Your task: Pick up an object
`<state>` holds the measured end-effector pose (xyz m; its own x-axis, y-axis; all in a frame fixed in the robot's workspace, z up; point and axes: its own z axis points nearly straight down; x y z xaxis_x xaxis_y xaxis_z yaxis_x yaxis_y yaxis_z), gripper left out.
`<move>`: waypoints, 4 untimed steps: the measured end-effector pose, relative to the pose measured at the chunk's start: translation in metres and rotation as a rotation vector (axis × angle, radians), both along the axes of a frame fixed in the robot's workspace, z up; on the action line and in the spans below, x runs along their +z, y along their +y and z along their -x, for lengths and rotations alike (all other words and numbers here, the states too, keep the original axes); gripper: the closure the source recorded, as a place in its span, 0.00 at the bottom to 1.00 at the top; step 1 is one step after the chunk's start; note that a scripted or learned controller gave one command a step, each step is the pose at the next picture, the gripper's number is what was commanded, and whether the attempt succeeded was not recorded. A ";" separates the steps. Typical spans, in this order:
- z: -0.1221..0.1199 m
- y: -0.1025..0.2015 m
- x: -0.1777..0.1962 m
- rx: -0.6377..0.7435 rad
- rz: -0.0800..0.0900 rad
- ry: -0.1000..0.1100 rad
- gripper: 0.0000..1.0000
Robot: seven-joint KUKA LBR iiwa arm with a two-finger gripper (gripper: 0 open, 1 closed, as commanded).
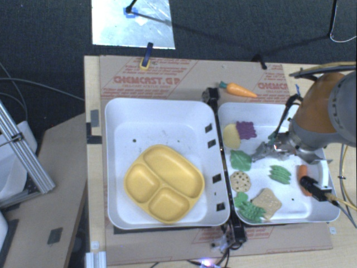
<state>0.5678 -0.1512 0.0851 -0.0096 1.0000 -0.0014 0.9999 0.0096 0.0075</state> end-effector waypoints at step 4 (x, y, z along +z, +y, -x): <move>0.017 0.022 0.000 -0.008 -0.002 0.006 0.00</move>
